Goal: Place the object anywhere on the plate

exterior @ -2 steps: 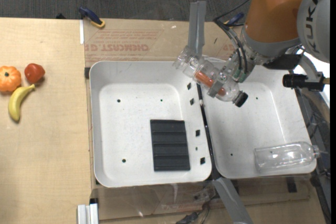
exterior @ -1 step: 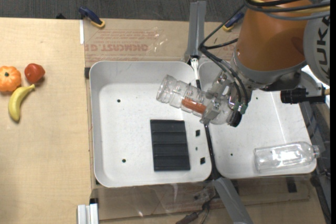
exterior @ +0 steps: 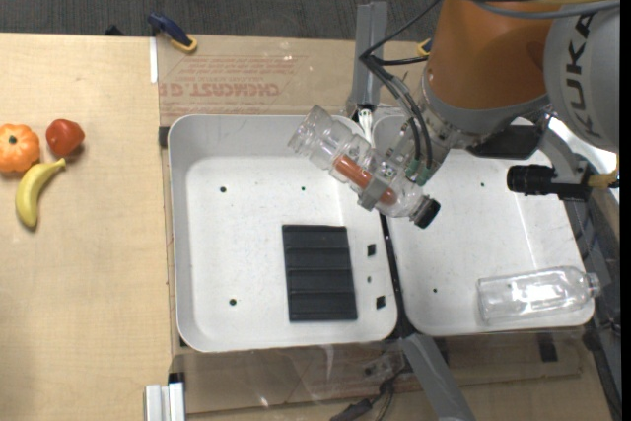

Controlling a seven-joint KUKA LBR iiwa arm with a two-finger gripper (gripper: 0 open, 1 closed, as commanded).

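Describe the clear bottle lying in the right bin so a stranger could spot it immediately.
Start at the two white bins; take the right bin, the one the orange-banded arm reaches over. Along its near edge, toward the right corner, lies the clear plastic bottle, on its side with its neck pointing right. Unlike the black ridged plate in the left bin, it is see-through.

There's the arm (exterior: 552,35): grey casing with black KUKA lettering, a big glossy orange band above the wrist, black and yellow cables looping over it. The gripper (exterior: 340,153) is clear plastic, with an orange-red part and a small green board inside.
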